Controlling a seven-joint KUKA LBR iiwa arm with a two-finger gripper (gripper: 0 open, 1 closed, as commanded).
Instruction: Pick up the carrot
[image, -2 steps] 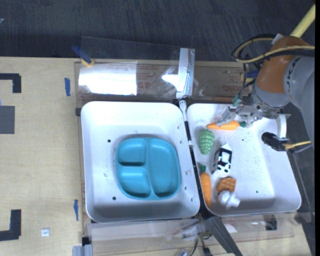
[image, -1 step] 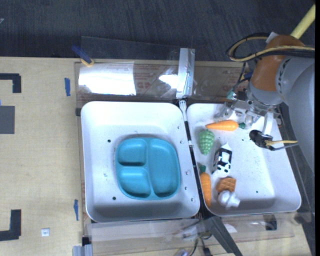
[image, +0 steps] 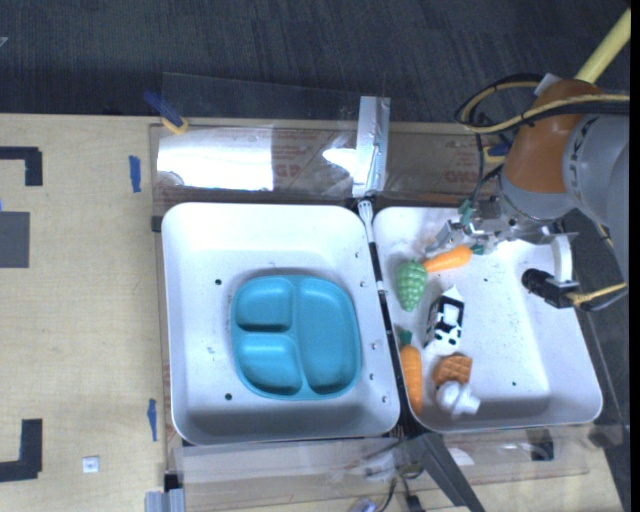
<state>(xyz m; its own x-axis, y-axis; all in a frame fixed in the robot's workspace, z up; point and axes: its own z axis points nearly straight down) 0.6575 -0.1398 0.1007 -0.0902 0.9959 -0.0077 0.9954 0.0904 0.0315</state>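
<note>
In the right-hand shallow white bin (image: 560, 390) sits all the small stuff: an orange carrot (image: 447, 261) up near the top left corner, lying at a slant with its thick end toward the arm, and the grey two-finger gripper (image: 470, 228) right over that end. Whether the claw is spread or pinching the carrot, I cannot tell from this angle. Just below and left of the carrot there's a bumpy green vegetable toy (image: 409, 284), and below that a black-and-white toy (image: 446, 322). Along the bin's left wall lies a second orange carrot with a green top (image: 410, 370), pointing down the bin. Beside it, an orange-brown lumpy toy (image: 451, 369), touching a small white object (image: 461, 401) near the lower edge. Over in the left-hand white bin (image: 190, 300), 1 item: a blue plastic plate with 3 compartments (image: 295, 335), resting flat in the middle. The grey arm with its orange band (image: 545, 145) hangs above the right bin's upper edge.
</note>
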